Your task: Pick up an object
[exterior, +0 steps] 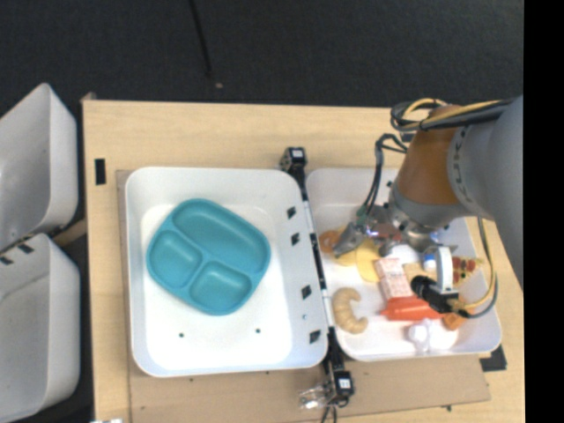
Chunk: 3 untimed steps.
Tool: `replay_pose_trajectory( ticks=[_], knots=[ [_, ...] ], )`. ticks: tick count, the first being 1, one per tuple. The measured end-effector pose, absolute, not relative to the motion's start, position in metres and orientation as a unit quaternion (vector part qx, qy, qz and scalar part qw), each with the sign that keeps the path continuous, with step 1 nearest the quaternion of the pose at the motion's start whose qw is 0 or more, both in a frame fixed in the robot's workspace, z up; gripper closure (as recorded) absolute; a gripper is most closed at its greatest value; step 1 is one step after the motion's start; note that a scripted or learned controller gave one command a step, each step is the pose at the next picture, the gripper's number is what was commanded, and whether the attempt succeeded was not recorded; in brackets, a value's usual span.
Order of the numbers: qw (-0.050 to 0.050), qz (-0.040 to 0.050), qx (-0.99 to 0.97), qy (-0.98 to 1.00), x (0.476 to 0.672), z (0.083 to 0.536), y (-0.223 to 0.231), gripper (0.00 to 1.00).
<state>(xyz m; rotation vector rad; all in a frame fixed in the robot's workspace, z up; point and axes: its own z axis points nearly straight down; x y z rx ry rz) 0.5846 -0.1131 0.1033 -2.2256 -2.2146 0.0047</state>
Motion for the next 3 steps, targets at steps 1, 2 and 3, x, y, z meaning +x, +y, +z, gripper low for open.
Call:
replay_pose_trajectory(
  ticks=[1, 2, 3],
  knots=[
    [0.000, 0.0003, -0.709, -0.705, 0.585, 0.101, -0.114, 0.00],
    [-0.001, -0.0002, -0.712, -0.703, 0.586, 0.111, -0.116, 1.00],
    [-0.003, -0.0017, -0.708, -0.706, 0.585, 0.175, -0.114, 1.00]
  ],
)
